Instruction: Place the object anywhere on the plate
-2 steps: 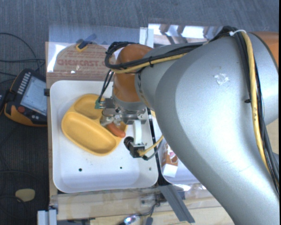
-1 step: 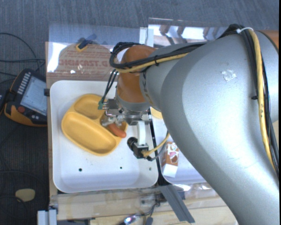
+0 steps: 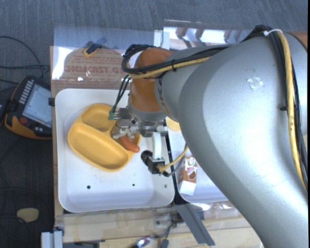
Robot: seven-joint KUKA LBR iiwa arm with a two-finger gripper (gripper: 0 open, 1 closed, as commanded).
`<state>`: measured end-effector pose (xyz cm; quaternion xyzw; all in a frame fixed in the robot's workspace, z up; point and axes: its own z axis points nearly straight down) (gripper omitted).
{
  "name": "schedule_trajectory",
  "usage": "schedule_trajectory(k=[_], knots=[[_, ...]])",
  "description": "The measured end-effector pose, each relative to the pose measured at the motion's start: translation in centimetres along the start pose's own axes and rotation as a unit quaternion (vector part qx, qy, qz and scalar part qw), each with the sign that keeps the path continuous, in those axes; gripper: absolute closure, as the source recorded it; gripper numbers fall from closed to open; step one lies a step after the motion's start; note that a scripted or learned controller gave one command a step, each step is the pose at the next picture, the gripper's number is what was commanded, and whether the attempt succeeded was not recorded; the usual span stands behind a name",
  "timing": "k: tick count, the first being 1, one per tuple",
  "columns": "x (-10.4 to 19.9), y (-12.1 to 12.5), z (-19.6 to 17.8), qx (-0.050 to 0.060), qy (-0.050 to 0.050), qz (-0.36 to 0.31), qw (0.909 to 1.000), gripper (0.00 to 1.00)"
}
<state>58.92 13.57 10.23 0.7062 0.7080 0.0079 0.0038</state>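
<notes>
Where fingers meet unclear, end effector [image 3: 125, 134] above orange object [image 3: 130, 145] beside yellow plate [image 3: 98, 146].

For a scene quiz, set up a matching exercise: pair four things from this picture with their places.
Things:
1. yellow two-compartment plastic plate
2. small orange carrot-like object
3. black handheld pendant with a screen
4. small brown-and-white packet

Places:
A. on the floor, left of the bench
B. right bin, beside the divider
C. left bin's middle
D. at the plate's right edge, under the pincer

Pairs: 1-C, 2-D, 3-A, 4-B
</notes>
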Motion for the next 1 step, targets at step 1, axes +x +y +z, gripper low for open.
schedule_trajectory(k=[1], knots=[[-0.16,0.09,-0.07,-0.001,-0.001,0.001,1.0,0.0]])
